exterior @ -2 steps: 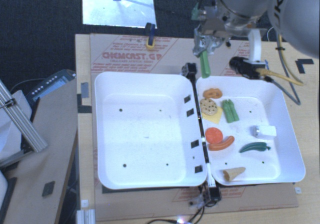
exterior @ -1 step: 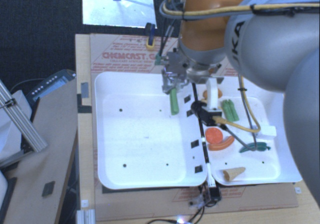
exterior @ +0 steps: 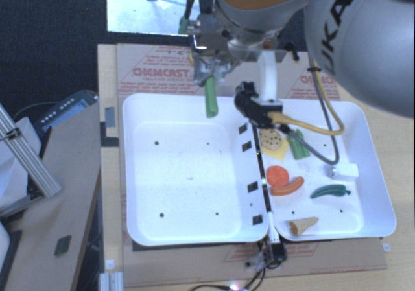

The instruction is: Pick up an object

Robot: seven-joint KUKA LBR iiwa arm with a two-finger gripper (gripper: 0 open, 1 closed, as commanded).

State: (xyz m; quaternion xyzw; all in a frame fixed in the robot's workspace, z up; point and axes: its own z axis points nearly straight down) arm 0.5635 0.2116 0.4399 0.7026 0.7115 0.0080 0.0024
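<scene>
My gripper (exterior: 207,76) hangs over the far edge of the left bin (exterior: 188,179), shut on a long green stick (exterior: 211,100) that dangles upright from between its fingers, clear of the bin floor. The right bin (exterior: 363,173) holds a second green stick (exterior: 297,145), a yellow cheese wedge with a cracker (exterior: 273,142), a red tomato slice (exterior: 277,174), a sausage (exterior: 288,186), a green pepper (exterior: 329,191) and a cone (exterior: 303,224).
A black bracket and yellow cable (exterior: 259,109) hang from the arm above the divider between the bins. A small white block (exterior: 347,170) lies in the right bin. Black clips (exterior: 253,186) line the divider. A grey device (exterior: 68,109) sits left of the bench.
</scene>
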